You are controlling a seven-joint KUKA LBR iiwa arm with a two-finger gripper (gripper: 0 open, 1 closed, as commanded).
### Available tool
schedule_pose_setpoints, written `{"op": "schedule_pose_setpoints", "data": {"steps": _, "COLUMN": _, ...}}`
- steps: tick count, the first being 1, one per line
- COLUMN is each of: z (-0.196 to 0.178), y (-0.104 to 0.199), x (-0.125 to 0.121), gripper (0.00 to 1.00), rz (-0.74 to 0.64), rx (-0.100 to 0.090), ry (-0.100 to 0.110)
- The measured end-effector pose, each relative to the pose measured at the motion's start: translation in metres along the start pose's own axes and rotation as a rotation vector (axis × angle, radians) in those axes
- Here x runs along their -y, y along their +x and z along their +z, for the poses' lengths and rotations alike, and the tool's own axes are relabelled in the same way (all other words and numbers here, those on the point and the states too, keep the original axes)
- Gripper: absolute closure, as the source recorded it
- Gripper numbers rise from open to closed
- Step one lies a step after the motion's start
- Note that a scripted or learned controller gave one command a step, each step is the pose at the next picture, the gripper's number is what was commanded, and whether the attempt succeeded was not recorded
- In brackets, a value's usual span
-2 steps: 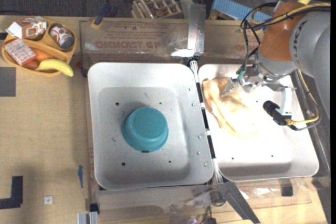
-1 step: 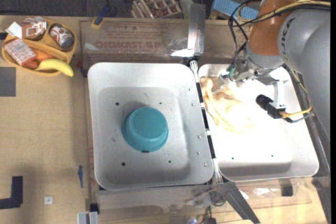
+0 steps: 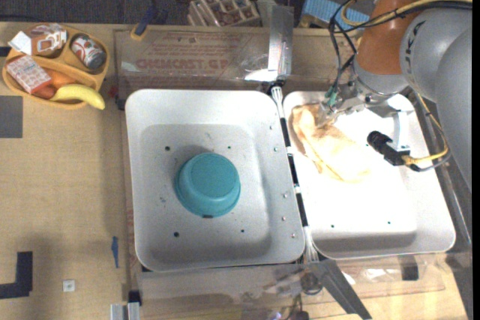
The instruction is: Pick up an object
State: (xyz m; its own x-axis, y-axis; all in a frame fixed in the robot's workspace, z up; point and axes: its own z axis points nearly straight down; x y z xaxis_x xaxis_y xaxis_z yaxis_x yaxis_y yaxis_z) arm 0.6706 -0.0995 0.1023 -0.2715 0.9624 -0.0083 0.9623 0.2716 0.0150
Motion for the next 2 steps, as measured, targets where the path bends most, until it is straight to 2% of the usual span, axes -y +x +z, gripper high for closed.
{"op": "schedule_pose_setpoints", "data": {"steps": 1, "z": -0.084, "y": 0.035, "x": -0.009, "gripper": 1.00, "rz": -0.225, "rx": -0.006, "ry": 0.008}}
{"op": "schedule_pose_setpoints", "data": {"steps": 2, "z": -0.162, "y": 0.045, "x": 0.030, "gripper": 1.00, "rz": -0.249, "rx": -0.008, "ry": 0.010}}
